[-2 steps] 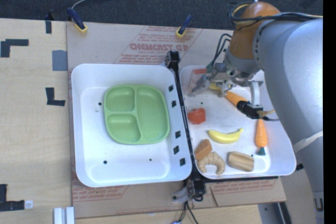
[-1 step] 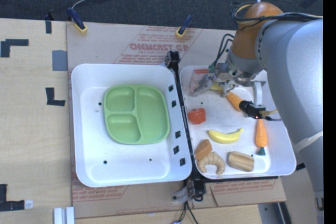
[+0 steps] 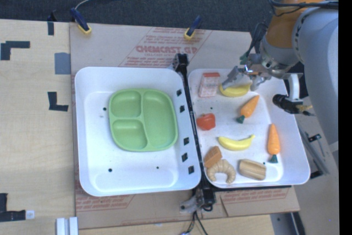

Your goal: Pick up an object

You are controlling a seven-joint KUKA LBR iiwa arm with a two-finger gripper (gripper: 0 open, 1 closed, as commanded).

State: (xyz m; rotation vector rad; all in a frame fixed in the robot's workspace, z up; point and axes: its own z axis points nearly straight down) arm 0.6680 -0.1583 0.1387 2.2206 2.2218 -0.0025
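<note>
Tool point(image 3: 245, 78) low over the far end of the right bin point(image 3: 291, 170), fingers spread either side of a yellow lemon-like piece point(image 3: 234, 91); nothing clamped between them, jaws open wide. Looks like the approach step of the pick: poised above the chosen piece, grasp not yet made. Next move, by judgement: straight descent until the fingertips bracket the yellow piece, then closure, then a lift clear of the bin wall. Rounded, smooth shape likely to squirt sideways if the fingers land off centre; pink carton point(image 3: 208, 85) just beside on the left, close enough to be nudged.

Count of things in the right bin: two carrots, one point(image 3: 248, 107) near the tool and one point(image 3: 273, 140) by the right wall; one banana point(image 3: 236, 142) mid-bin; one red pepper-like piece point(image 3: 205, 121) near the dividing wall; one croissant point(image 3: 223, 171), one brown bread lump point(image 3: 213, 156) touching it, and one tan roll point(image 3: 252, 169) along the near edge; plus the single carton and single yellow piece at the far end. Nine in all.

Left bin point(image 3: 91, 173): one green divided plate point(image 3: 144, 120), three compartments. Two bins side by side on the cardboard-covered counter point(image 3: 110, 47), two clamps at its far edge, one point(image 3: 81, 20) left and one point(image 3: 192, 27) right.
</note>
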